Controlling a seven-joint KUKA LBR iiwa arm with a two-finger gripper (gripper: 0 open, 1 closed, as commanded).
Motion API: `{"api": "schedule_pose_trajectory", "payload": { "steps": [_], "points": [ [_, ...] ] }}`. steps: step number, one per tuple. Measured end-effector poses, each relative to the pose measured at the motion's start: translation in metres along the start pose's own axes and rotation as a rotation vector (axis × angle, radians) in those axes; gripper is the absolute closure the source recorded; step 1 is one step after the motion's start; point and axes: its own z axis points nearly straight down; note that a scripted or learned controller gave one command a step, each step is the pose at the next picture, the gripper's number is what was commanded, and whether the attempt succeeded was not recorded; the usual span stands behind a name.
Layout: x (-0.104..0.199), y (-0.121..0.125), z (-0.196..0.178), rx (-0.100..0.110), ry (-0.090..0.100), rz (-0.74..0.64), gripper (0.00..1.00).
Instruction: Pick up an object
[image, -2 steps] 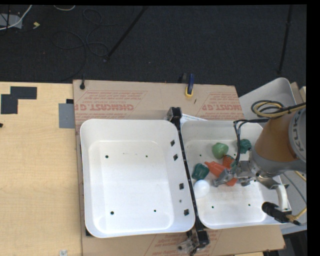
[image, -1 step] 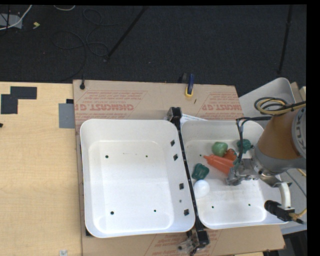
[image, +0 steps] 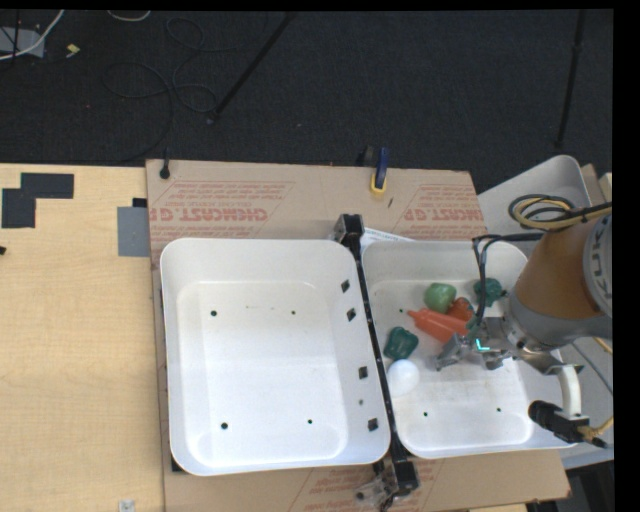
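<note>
A: Layout, largest first? Landmark is the black divider (image: 362, 330) between the bins.

B: Left bin (image: 190, 400) sits left of the divider. Right bin (image: 500, 435) sits right of it and holds every object, bunched in its upper half, so picking has to happen there.

A: Arm?

B: Arm (image: 560, 285) reaches in from the right, well right of the divider, wrist bent down over the pile. Gripper (image: 468, 350) is low among the objects.

A: Fingers?

B: Too small and dark to read; cannot tell how far apart they are or whether anything is between them.

A: Candidates?

B: Orange piece (image: 438, 322), just beside the gripper, is probably the target. Green ball (image: 440, 296) lies above it. Green block (image: 400, 343) is nearer the divider. White ball (image: 403, 376) nearly touches the divider. Teal piece (image: 490, 291) is farthest from it.
</note>
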Motion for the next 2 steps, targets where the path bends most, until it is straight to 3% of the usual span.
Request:
{"api": "schedule_pose_trajectory", "payload": {
  "steps": [1, 2],
  "points": [
    [0.023, 0.062, 0.009, -0.006, -0.002, -0.012, 0.00],
    [0.021, 0.060, -0.002, -0.002, -0.001, -0.009, 1.00]
  ]
}}
